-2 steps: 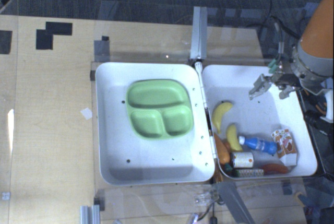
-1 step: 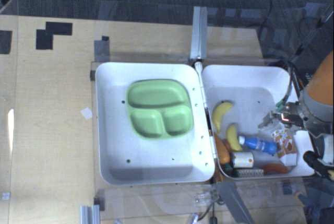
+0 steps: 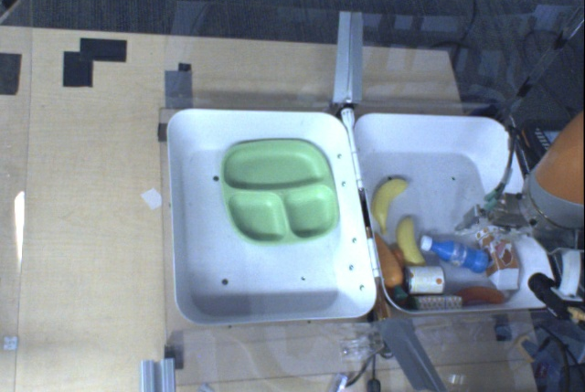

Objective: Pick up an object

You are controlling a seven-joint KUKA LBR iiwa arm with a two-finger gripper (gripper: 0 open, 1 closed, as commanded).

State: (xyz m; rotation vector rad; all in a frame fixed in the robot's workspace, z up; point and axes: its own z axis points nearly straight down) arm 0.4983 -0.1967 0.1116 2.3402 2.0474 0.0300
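At the right bin's [image 3: 430, 139] near corner my gripper [image 3: 491, 218] hangs just above the clutter; I cannot tell its state. Candidate object: blue bottle [image 3: 457, 253], lying flat among two bananas [image 3: 391, 200], a can [image 3: 427, 280] and an orange piece [image 3: 390, 268]. Judgement: bottle is light, stiff, smooth plastic and likely to roll, so take it across the middle of the body. Its label is too small to read; no writing legible anywhere. Green tray [image 3: 279, 189] sits in the left bin [image 3: 192, 226].
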